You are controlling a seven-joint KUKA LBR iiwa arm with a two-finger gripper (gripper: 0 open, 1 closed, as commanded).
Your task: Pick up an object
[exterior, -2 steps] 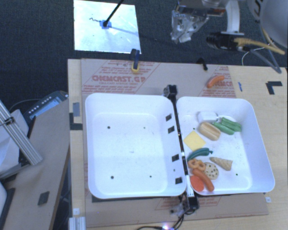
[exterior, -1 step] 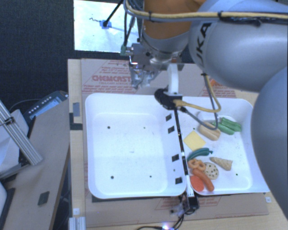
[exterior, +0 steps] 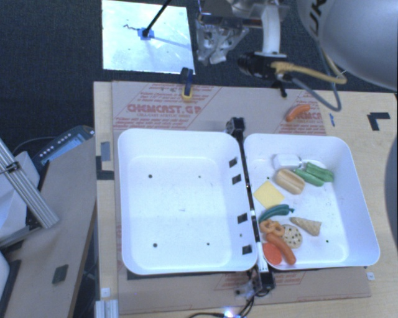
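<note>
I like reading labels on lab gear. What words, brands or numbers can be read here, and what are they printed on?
"CHEMCAST G P": red print on the sheet under the bins; the last letters are unsure.
Red print on the same sheet near the orange toy: too blurred to read.
Dark letters on the arm: cut off, unreadable.

Arm (exterior: 348, 37) raised high — fingers (exterior: 214, 46) hanging down.

1. Light is bright and even from above; both white bins (exterior: 180, 205) look nearly washed out.
2. A reflective panel (exterior: 146, 34) at the top glares pale blue-white.
3. Shadows are soft and short, lying under the bin rims.
4. The arm's grey shell (exterior: 354, 31) at upper right is blurred, probably too close to the lens.
5. The picture is grainy, and small details smear.
</note>
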